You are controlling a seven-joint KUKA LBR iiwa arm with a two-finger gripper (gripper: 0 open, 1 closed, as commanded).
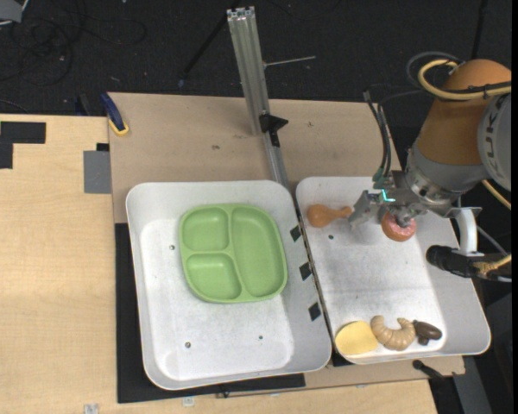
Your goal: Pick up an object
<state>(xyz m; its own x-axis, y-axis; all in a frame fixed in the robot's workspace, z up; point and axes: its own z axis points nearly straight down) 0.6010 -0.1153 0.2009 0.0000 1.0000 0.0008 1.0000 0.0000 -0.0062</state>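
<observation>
Writing: none readable here.
Hand [395,214]: low in the right bin [371,296], over a pink-red round object [399,228] (finger state — cannot tell).
Orange drumstick-shaped toy [325,216]: just left of it.
Near edge: yellow piece [356,339], tan curled toy [394,333].
Left bin [155,317]: green divided plate [233,254].

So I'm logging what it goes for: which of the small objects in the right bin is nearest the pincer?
The reddish-pink round object, directly beneath the pincer near the bin's far edge. The orange piece lies further left; the yellow disc and tan curled piece sit at the near edge.
</observation>
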